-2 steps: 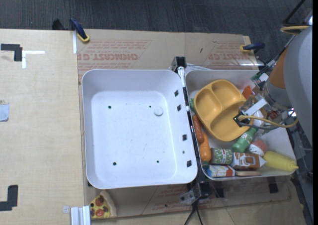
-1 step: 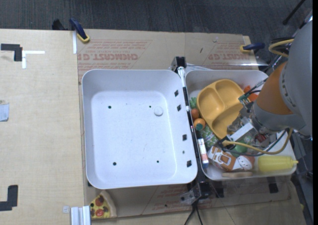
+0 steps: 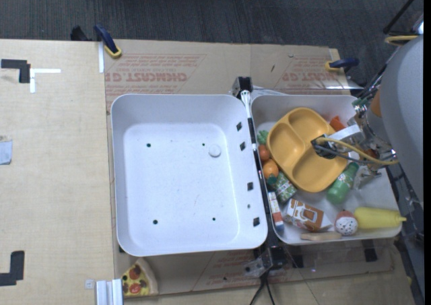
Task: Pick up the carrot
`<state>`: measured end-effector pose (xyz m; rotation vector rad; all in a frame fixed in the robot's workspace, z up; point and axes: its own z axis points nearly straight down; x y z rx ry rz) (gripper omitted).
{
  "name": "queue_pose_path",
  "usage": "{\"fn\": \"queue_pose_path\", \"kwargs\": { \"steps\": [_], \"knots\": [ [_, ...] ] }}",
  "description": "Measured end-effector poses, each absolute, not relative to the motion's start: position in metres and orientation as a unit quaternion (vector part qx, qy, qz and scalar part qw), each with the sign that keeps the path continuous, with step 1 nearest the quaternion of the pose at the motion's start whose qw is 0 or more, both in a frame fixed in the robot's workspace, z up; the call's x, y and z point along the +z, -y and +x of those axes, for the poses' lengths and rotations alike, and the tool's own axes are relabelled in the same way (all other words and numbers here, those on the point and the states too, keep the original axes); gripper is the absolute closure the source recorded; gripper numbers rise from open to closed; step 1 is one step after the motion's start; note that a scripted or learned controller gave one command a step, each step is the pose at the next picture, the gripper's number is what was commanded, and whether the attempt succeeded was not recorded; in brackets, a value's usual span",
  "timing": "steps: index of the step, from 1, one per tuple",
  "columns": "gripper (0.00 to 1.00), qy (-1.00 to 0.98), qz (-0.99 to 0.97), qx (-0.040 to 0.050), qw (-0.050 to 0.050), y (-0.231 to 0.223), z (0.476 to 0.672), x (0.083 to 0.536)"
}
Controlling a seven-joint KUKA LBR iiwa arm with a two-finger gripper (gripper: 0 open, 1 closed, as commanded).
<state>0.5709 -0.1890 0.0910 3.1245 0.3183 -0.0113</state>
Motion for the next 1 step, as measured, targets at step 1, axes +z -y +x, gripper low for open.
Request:
{"fn": "queue_pose_path", "kwargs": {
  "steps": [1],
  "knots": [
    [0.00,-0.100,0.995,-0.0011,0.000,0.1500,0.4876,0.1118]
  ]
}}
